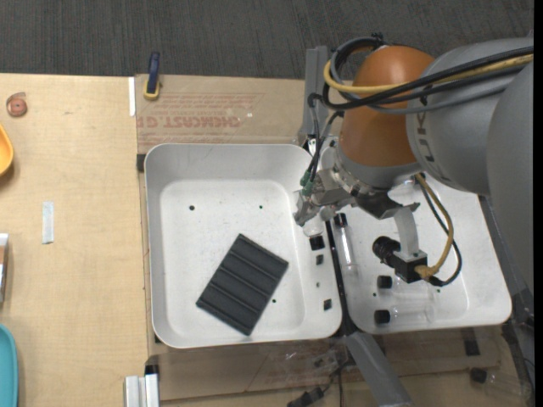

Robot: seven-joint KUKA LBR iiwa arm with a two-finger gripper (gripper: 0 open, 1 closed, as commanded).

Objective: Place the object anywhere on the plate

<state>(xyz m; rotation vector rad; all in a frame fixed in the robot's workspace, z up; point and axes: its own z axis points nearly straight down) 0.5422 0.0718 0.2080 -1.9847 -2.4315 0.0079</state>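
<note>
Jaws (316, 213) state unclear, over bin divider; ribbed dark rectangular plate (243, 283) flat in left bin (170, 253).

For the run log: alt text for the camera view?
A grey arm with an orange band reaches in from the right, its hand over the seam between two shallow white bins. A dark ribbed rectangular plate lies tilted in the left bin.
</note>
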